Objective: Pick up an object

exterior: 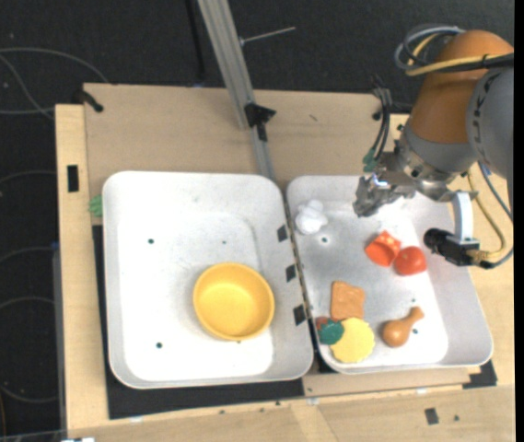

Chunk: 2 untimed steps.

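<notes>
Currently grey two-finger gripper (369, 201) above right white bin (459, 325), nothing held (finger gap indiscernible). Advise: centre over orange-red plastic toy (395, 253), descend vertically.

Two shallow white plastic bins lie side by side on a light brown wooden bench (179, 127), the left bin (142, 210) touching the right bin (459, 325). A grey metal pole (229, 49) stands slanted behind them. Thin grey cables (13, 81) run over the dark floor at the left.
</notes>
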### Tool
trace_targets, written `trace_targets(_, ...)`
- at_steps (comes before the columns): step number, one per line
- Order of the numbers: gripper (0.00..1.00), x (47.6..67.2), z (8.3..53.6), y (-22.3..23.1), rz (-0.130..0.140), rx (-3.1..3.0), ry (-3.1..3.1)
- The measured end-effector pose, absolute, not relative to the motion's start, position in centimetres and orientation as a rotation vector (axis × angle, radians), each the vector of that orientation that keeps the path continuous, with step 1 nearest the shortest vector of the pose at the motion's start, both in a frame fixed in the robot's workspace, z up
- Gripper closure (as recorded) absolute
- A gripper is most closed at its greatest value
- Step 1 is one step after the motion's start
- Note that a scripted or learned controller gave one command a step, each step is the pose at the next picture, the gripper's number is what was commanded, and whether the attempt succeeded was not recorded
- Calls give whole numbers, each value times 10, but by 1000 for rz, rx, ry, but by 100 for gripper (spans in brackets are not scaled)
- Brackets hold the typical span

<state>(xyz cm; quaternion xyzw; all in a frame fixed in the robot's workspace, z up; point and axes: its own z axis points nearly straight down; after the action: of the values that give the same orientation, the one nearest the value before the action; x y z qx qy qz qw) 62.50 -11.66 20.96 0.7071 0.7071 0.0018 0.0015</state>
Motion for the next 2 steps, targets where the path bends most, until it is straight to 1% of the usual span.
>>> trace_targets(1,100,617,226,-66,5,2213,2231)
trace_targets(2,100,617,224,-10,2,2214,2232)
